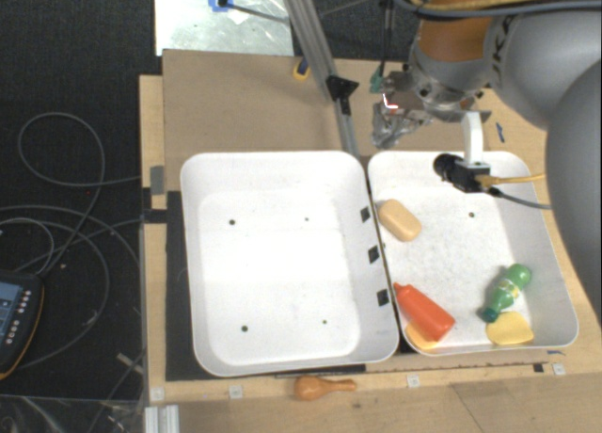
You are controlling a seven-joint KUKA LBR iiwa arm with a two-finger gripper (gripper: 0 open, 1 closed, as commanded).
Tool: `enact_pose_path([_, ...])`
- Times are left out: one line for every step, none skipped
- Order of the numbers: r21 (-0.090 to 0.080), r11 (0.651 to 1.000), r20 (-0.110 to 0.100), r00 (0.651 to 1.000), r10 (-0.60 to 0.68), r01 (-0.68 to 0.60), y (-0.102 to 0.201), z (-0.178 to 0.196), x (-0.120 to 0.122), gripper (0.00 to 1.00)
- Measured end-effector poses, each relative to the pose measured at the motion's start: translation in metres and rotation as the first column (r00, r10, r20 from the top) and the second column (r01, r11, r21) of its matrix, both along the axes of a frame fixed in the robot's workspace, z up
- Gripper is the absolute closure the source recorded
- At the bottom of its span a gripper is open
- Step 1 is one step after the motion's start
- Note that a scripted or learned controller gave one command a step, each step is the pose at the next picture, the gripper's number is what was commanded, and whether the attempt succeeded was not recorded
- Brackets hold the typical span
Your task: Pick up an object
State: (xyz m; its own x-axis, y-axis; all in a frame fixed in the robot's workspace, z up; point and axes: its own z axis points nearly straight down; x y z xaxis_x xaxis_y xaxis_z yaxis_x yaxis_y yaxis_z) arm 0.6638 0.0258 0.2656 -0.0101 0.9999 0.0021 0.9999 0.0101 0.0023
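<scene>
Bins [282, 177] two, right bin [527, 233] four objects, tool [390, 130] above

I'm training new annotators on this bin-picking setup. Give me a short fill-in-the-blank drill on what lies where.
1. The orange block lies in the ____ bin.
2. The green bottle rests just above a ____ object.
3. The tan piece lies near the right bin's ____ wall.
4. The gripper hangs over the bin's ____ edge.

Missing words: right; yellow; left; far
</scene>
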Motion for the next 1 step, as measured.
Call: enact_pose_path([0.000, 1.000, 0.001, 1.000, 0.000, 0.000, 0.0529, -0.0020, 0.0051, 1.00])
